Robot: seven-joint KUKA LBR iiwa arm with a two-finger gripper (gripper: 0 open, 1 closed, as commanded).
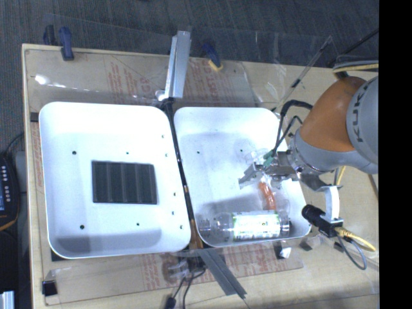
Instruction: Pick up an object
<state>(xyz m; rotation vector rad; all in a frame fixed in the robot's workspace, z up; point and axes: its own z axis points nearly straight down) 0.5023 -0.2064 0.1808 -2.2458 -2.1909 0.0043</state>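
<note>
Right bin (193,134): three items noted; a clear plastic bottle (248,226) lies on its side along the near wall, white label with green print facing up, cap end toward the divider between the bins; a small orange object (268,195), slender and elongated, lies just above the bottle's right end, tilted, near but apart from the label; a crumpled clear wrapper (256,164) with a faint green mark lies above the orange object, directly at the tool

Tool (261,171): positioned low over the right bin's right half, above the wrapper and the upper tip of the orange object; metallic finger parts are visible but blurred against the wrapper; whether the tool is wide, narrow or holding anything cannot be told

Arm (335,124): enters from the right, orange band over the bin's right rim

Left bin (58,127): holds a dark ribbed rectangular panel (124,182) at its centre, lying flat

Bench (38,76): blue clamps (65,42) at the far edge
</note>
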